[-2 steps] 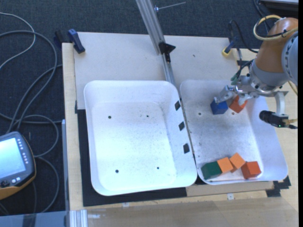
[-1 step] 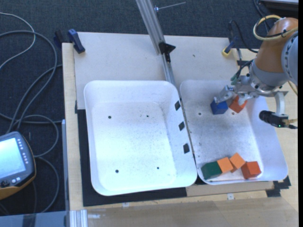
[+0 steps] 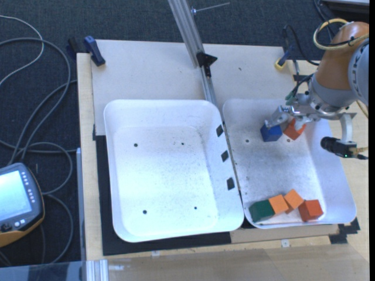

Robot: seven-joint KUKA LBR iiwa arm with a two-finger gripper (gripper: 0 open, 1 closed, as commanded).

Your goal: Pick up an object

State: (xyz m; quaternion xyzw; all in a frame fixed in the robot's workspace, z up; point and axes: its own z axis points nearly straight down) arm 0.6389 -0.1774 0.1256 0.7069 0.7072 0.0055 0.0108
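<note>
My gripper [image 3: 288, 119] hangs low over the upper part of the right bin [image 3: 328, 174], below the arm's orange band. A blue block [image 3: 270, 133] sits just to its left. An orange-red block [image 3: 294, 129] lies right under the gripper's tip, partly covered by it. The view does not show whether either block is held. Along the right bin's near edge lie a green block [image 3: 262, 209], two orange blocks [image 3: 279, 204] [image 3: 293, 199] and a red-orange block [image 3: 311, 210].
The left bin [image 3: 117, 116] stands beside the right one, with black clips [image 3: 224, 155] along the shared rim. A slanted metal rail [image 3: 187, 28] crosses the back of the bench. A black cable connector [image 3: 337, 147] hangs from the arm at the right.
</note>
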